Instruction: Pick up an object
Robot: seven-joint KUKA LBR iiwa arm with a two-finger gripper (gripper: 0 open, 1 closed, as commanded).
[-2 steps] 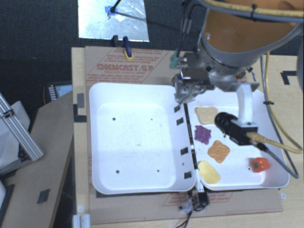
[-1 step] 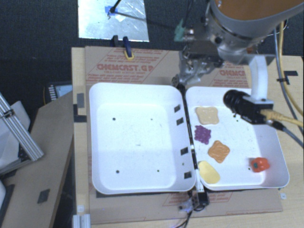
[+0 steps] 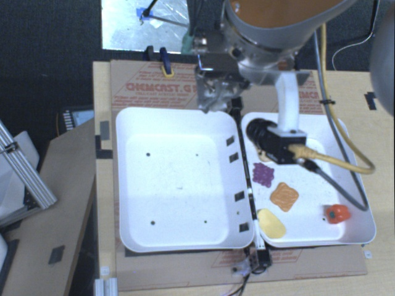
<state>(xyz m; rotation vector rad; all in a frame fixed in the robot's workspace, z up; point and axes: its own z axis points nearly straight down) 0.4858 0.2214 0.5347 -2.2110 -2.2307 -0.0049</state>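
Note:
The right bin [image 3: 355, 227] holds a purple lumpy piece [image 3: 263, 174], an orange ridged piece [image 3: 284, 197], a pale yellow oval piece [image 3: 271, 223] near the front left corner, and a small red-orange piece [image 3: 337, 214] at the front right. My gripper [image 3: 216, 98] hangs over the back edge of the left bin [image 3: 179, 177], near the divider between the bins, well behind and left of those pieces. I see nothing held in it.
A black cylinder on a white bracket [image 3: 274, 142], with yellow and grey cables, hangs over the back of the right bin. The arm's large body fills the upper middle. Both bins rest on a cardboard sheet [image 3: 154, 86]; a blue-and-yellow clamp [image 3: 165, 61] sits at its back edge.

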